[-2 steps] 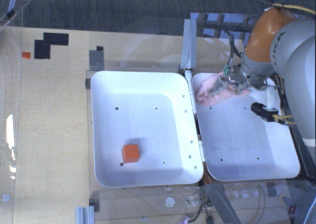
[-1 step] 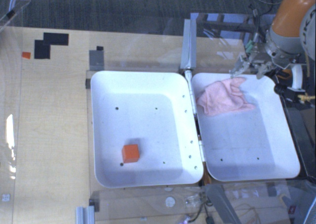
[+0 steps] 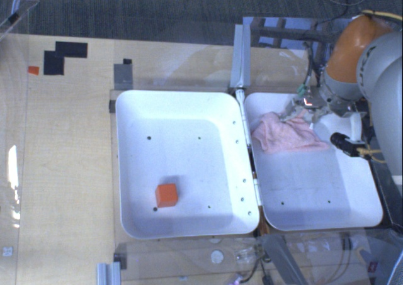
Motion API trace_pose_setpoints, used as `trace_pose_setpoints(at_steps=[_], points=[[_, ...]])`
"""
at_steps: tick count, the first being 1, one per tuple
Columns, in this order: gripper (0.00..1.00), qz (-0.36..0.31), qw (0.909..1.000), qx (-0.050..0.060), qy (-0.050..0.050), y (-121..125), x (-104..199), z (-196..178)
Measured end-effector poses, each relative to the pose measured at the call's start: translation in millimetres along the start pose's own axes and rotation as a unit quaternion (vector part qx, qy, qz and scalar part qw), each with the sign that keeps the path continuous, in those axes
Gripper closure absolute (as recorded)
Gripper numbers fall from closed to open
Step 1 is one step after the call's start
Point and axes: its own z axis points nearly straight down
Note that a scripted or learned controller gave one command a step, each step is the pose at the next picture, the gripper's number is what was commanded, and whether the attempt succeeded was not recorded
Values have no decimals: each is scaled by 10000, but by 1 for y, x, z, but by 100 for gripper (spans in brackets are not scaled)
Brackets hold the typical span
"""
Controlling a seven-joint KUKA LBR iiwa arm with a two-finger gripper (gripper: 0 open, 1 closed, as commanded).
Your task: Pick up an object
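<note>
A crumpled pink cloth (image 3: 284,134) lies in the right bin (image 3: 327,208), toward its far left part. My gripper (image 3: 303,108) hangs low at the cloth's upper right edge, its tip right at the fabric; the view does not show whether any cloth is between the fingers. A small orange block (image 3: 167,195) rests in the left bin (image 3: 189,111), near its front left corner, far from the gripper.
A metal divider rail (image 3: 242,70) runs between the two bins at the back. Black patches (image 3: 63,55) and a small orange marker (image 3: 33,70) sit on the wooden bench at the far left. The arm's orange band (image 3: 348,51) looms over the right bin's far corner.
</note>
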Motion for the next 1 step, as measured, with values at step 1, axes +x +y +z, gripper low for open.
trace_pose_setpoints(at_steps=[1], points=[[0, -1511, 9885, 61, -28, -4, -3, 0]])
